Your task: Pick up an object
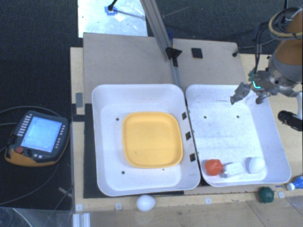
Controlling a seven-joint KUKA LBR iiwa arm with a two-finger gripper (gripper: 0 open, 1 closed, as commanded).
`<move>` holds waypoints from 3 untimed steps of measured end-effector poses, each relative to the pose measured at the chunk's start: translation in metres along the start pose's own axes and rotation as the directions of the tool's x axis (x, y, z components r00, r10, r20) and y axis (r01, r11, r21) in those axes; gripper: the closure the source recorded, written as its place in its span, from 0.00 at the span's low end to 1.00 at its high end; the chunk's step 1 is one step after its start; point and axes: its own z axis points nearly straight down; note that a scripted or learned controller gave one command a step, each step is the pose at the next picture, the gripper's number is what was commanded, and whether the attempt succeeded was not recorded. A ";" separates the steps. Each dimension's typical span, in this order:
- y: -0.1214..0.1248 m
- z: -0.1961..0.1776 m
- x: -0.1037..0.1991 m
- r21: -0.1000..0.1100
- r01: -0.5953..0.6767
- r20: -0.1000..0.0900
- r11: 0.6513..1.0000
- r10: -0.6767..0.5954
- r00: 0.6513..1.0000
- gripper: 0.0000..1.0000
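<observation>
**Operator:** Currently, where is the gripper (pixel 250 94) hovering, and what are the fingers doing?

**Technician:** It is hanging over the far right corner of the right bin (pixel 236 126), near the back wall. The fingers (pixel 238 94) are standing spread apart, with nothing between them.

**Operator:** Where are the objects lying?

**Technician:** Three are sitting in a row along the near wall of the right bin: an orange piece (pixel 213 167), a small white tube (pixel 233 169) touching it, and a white ball (pixel 255 164) just beside the tube. A yellow plate (pixel 152 139) is resting in the middle of the left bin (pixel 106 126). A white egg (pixel 146 203) and a green ball (pixel 265 194) are lying on the bench (pixel 118 56), outside the bins.

**Operator:** Which relation is governing the next move?

**Technician:** The row is lying toward the near edge from the fingers, well apart from them, across the bare bin floor. The white ball is sitting almost straight below the gripper in the view, so it is probably the nearest target. The tube's long axis is running roughly along the near wall.
</observation>
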 end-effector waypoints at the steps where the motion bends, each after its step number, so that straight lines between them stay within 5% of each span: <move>1: 0.000 0.000 0.000 0.000 0.000 0.000 1.000 0.000 1.000 0.00; 3: 0.004 0.084 0.000 0.004 0.000 -0.001 1.000 0.000 1.000 0.00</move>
